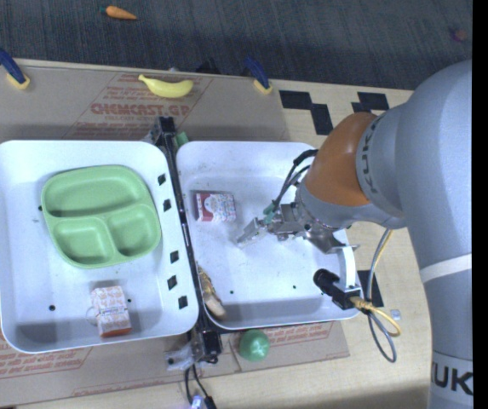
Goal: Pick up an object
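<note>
A small red and white carton (214,206) lies in the right bin (252,305), near its left wall. My gripper (250,231) hangs over the middle of that bin, just right of and below the carton, its metal fingers pointing left. Nothing shows between the fingers. A second small carton (110,308) with an orange and white label lies in the left bin (14,254), below a green divided plate (100,215).
A yellow toy banana (166,84) lies on the cardboard behind the bins. A green ball (254,344) sits on the bench in front of the right bin. A small tan object (210,300) rests at the right bin's front left corner. Blue clamps (11,67) hold the cardboard.
</note>
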